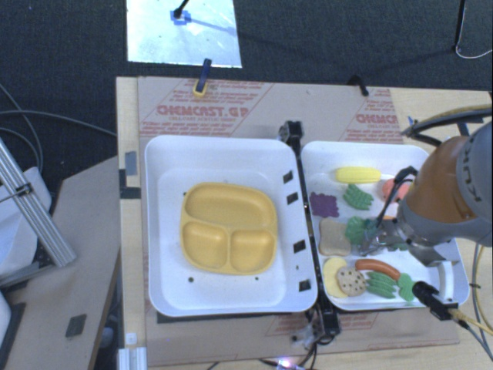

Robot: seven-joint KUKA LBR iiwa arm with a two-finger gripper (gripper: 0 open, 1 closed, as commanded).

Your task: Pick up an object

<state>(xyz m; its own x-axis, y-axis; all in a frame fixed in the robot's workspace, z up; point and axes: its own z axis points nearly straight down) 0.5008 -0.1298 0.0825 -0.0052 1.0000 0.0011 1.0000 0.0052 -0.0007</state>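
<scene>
Left bin (162,230) holds a yellow tray (229,227). Right bin (323,156) holds toy food: corn (358,175), grapes (324,204), cookie (350,281). Gripper (375,240) low among them.

1 fixed camera looks down at a slant over both white bins (166,206) from above.

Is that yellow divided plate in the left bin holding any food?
Empty. The yellow three-compartment plastic plate shows bare yellow in every section; the toy foods lie in the right-hand white bin.
</scene>
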